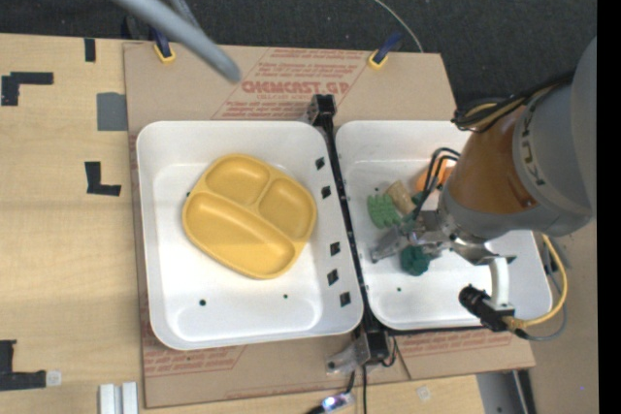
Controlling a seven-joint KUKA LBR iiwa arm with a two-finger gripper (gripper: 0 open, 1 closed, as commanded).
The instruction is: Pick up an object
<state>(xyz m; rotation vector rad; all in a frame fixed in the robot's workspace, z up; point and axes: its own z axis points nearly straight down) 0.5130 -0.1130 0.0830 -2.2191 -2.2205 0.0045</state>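
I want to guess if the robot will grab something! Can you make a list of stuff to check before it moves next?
1. Arm over a bin: ok. The gripper is down in the right bin.
2. Things within reach: ok. A light green piece and a dark green piece lie right by the gripper.
3. Something between the fingers: cannot tell. The wrist blocks the view.
4. Fingers open or shut: cannot tell.
5. Orange thing behind the arm: cannot tell what it is; it is mostly hidden.
6. Yellow tray out of the way: ok. It sits in the left bin, past the divider.
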